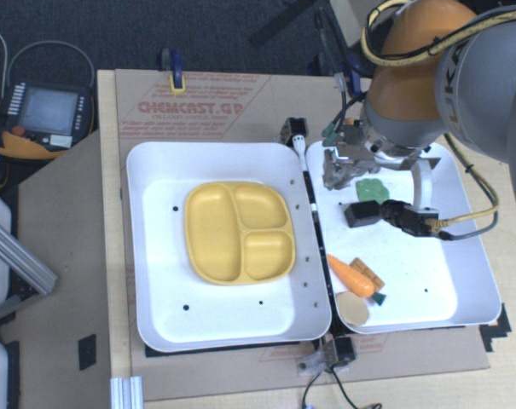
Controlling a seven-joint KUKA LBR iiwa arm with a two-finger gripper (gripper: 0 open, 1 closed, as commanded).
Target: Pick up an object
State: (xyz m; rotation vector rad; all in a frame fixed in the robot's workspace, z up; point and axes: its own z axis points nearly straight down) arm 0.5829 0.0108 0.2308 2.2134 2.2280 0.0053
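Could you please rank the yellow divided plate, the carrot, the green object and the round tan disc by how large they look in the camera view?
1. Yellow divided plate, by far the largest.
2. Carrot.
3. Green object and round tan disc: they look about alike, and the arm partly hides the green one, so no ranking.

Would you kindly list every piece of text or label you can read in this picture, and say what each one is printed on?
"CHEMCAST GP" (roughly; faded red print), with a smaller line beneath too blurred to read: on the brown board behind the bins.
Handheld controller's screen at far left: too small to read.
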